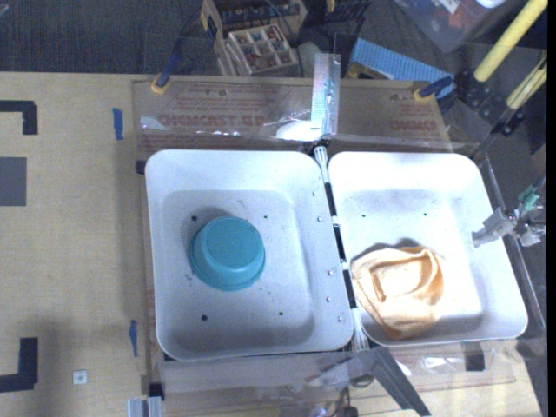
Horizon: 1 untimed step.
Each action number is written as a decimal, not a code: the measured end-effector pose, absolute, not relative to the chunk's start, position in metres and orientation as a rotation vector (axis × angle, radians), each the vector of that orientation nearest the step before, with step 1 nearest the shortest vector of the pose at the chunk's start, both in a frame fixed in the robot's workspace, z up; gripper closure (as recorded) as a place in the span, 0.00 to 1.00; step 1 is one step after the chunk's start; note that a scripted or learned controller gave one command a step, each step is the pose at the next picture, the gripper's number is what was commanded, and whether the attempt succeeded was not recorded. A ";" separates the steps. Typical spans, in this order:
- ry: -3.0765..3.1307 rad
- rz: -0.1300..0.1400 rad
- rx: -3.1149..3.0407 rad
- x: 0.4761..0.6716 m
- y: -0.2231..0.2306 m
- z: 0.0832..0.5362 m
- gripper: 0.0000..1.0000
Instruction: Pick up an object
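— Looking from the left: where's the stuff?
— Blue bowl [228, 252] sits upside down in the left bin [165, 176]. Brown cloth [401, 287] lies in the right bin [460, 176].
— And the hand [508, 224]?
— Far right, by the rim. The cloth is nearer, just left. Can't tell if it's squeezed.

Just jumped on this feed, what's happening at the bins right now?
Nothing is being handled yet. The gripper sits at the right edge of the right bin, above its rim and away from both objects. A blue bowl lies upside down in the left bin. A crumpled tan cloth lies in the right bin, near its front.
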<state>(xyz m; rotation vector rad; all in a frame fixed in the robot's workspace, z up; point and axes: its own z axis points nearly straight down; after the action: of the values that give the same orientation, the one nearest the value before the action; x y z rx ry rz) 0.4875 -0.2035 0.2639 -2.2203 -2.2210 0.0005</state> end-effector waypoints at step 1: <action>-2.311 -0.011 -2.144 0.511 -0.177 0.091 0.00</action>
<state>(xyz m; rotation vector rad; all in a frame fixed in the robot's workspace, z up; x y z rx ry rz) 0.5114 -0.1767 0.0909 -2.1438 -2.3114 -0.0111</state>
